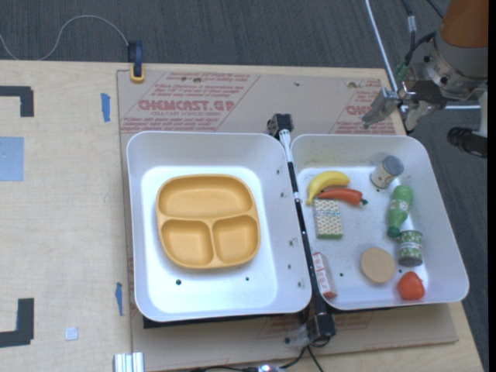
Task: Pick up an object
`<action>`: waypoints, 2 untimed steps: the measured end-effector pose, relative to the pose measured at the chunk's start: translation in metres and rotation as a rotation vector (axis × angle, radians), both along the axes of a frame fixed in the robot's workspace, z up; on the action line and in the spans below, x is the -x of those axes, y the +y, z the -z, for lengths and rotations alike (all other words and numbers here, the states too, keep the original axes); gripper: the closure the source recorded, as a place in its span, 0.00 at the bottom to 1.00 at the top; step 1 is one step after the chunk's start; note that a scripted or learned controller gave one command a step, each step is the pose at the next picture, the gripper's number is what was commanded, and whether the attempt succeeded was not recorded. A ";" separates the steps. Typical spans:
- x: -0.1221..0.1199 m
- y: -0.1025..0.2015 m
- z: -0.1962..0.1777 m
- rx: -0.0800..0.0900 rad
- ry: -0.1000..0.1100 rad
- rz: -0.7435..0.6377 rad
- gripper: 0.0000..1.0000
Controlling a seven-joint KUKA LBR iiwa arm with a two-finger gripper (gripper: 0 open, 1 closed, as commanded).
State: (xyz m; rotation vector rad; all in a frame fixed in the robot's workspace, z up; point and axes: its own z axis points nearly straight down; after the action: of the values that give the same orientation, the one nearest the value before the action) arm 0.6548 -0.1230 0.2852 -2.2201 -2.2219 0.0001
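Camera view from above looks down on two shallow white plastic bins side by side on a sheet of printed cardboard. The left bin (205,304) holds a smooth yellow-orange plate (208,220) with rounded corners and three compartments. The right bin (434,165) holds small toy foods: a curved yellow banana (327,182) touching a red chili pepper (341,196) just nearer; a square, textured pale green block (329,223); a flat tan disc (377,266); a green bottle (400,210) lying along the right side; a small patterned green can (410,247) at its near end; a red-orange tomato-like piece (411,286) in the near right corner; and a small grey-capped jar (385,171) toward the far side. A red and white wrapper (322,275) lies against the left wall. The grey arm with its orange band (467,10) reaches in at far right. Its gripper (393,108) hovers past the bin's far rim, above the cardboard, well apart from every object; the two fingers appear spread with nothing between them, though they are small and hard to read.
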 end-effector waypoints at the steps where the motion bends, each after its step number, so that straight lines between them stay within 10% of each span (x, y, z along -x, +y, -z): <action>1: -0.011 -0.033 0.148 0.001 -0.004 -0.001 0.00; 2: 0.006 0.005 0.191 0.002 -0.004 0.001 0.00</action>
State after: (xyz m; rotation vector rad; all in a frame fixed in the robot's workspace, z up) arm 0.6485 -0.1177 0.0946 -2.2241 -2.2241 -0.0023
